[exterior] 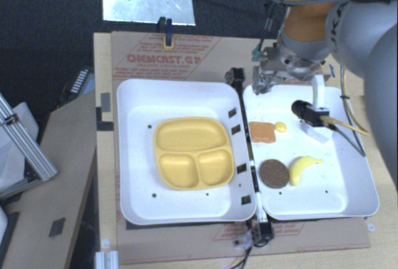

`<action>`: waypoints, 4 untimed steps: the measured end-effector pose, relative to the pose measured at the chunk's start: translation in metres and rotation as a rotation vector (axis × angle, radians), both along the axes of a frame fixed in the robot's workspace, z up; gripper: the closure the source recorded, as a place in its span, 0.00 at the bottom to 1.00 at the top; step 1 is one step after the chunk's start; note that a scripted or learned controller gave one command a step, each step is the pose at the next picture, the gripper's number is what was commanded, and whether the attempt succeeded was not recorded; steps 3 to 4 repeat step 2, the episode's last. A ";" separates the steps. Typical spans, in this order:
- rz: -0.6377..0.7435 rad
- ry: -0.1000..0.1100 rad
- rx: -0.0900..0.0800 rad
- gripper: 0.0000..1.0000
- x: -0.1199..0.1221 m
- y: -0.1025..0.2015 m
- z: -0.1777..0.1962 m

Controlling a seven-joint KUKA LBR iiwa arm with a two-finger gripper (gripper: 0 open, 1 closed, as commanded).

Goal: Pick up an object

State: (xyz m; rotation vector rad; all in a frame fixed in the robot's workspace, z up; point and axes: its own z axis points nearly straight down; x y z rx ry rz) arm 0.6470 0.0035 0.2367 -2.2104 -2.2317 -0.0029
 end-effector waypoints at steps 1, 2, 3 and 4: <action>-0.001 0.000 0.000 1.00 -0.007 0.043 0.000; -0.001 0.001 0.000 1.00 -0.013 0.095 -0.013; -0.001 0.001 0.000 1.00 -0.013 0.095 -0.013; -0.001 0.001 0.000 1.00 -0.013 0.095 -0.013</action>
